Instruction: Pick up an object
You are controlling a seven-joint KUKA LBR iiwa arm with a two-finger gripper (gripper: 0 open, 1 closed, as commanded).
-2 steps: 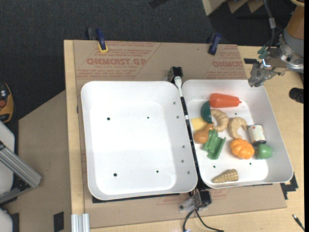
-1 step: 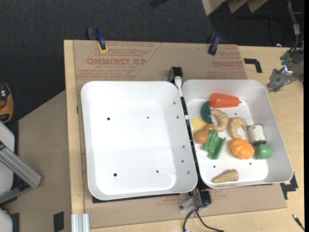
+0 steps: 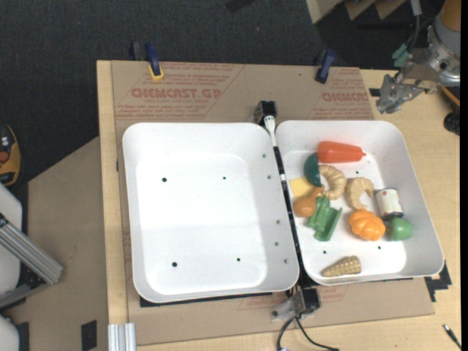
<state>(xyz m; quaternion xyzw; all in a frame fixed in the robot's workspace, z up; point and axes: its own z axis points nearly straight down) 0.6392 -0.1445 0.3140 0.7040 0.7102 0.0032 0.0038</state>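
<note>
Toys sit in a heap in the right bin [image 3: 417, 189], and none of them has been picked up yet. The left bin [image 3: 146, 196] is next to it, and the two touch along the middle.

An orange carrot [image 3: 341, 152] lies at the far side of the heap. Two tan curly pieces [image 3: 335, 181] lie just below it, next to a yellow block [image 3: 300, 189]. A green piece [image 3: 324, 218] lies in the middle. An orange ball [image 3: 367, 225] and a green ball [image 3: 400, 229] sit close together on the right, touching a small white can [image 3: 387, 202]. A tan cone [image 3: 342, 268] lies by itself near the front edge.

The claw [image 3: 395, 93] hangs up high at the far right corner, past the rim of the right bin and over the tabletop [image 3: 110, 196]. It has nothing in it. It is small and a bit dark, so I cannot tell how wide it is open.

I think the job is only at the start. The claw has to come over the heap, go down, close on one toy and lift it. The cone looks easiest to me, because nothing lies against it.
</note>
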